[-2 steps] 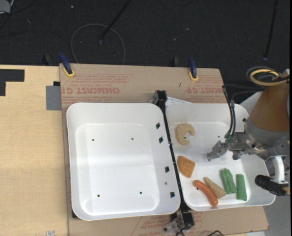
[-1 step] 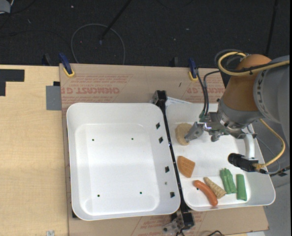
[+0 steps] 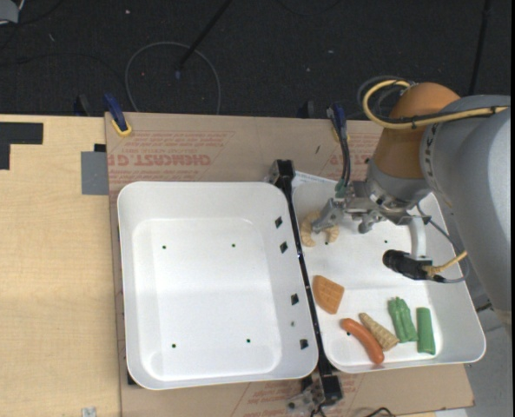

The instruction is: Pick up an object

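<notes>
My gripper [image 3: 332, 226] is low in the right bin [image 3: 452, 346], near that bin's far left wall. A small tan object [image 3: 308, 232] lies right beside it, against the divider between the bins; I cannot tell whether the two touch. Nearer the front lie an orange wedge [image 3: 328, 294], a red-orange sausage shape [image 3: 363, 340], a beige cone [image 3: 379, 330] and two green sticks [image 3: 402, 319] [image 3: 425, 330].
The left bin [image 3: 135, 233] stands beside the right one, and a black rail [image 3: 296, 259] runs between them. Brown cardboard [image 3: 196, 150] lies under both bins. A pale wooden benchtop [image 3: 40, 276] stretches to the left. The grey arm [image 3: 465, 181] covers the right bin's far right side.
</notes>
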### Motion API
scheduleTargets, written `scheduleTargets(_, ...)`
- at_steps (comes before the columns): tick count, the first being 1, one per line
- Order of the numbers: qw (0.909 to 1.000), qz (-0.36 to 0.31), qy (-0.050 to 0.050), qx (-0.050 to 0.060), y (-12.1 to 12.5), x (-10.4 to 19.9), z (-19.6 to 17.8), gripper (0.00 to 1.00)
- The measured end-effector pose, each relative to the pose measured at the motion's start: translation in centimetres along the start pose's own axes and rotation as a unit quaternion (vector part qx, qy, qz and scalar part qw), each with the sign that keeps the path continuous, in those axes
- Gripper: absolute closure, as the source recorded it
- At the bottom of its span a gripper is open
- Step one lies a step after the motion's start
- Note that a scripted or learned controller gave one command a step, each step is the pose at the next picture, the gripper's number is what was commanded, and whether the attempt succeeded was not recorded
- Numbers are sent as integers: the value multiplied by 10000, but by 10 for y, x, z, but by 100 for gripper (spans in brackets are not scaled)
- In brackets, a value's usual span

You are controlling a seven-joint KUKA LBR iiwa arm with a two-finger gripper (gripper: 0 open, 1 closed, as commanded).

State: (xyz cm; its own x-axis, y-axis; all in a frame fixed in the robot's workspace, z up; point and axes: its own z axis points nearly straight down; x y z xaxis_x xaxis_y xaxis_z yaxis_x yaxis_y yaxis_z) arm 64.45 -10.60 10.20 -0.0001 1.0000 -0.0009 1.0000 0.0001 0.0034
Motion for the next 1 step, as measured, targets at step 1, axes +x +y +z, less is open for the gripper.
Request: scheduleTargets(1,10000,3,11,55,20,5,16,0)
